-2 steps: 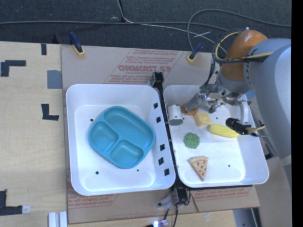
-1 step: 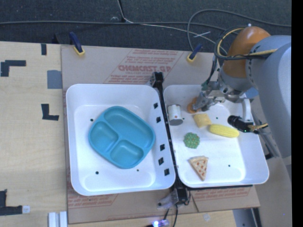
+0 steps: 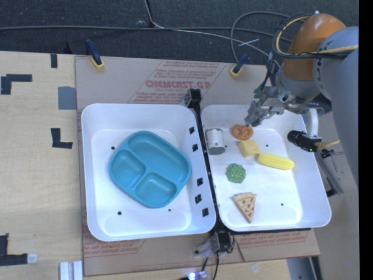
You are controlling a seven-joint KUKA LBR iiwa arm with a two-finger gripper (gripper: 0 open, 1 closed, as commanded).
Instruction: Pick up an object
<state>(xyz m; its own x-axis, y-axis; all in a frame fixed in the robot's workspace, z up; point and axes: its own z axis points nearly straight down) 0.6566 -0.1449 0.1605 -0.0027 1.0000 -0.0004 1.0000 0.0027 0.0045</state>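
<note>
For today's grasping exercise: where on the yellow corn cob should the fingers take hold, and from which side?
Probably across the middle of the corn cob, coming straight down from above. It lies flat on the right bin's floor, long and narrow, with bare floor along both long sides.

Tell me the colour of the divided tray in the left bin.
Light blue tray, in the camera view.

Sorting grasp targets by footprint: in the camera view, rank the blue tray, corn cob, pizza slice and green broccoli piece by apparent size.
1. blue tray, by far
2. corn cob and pizza slice, too alike to rank
3. green broccoli piece
</note>
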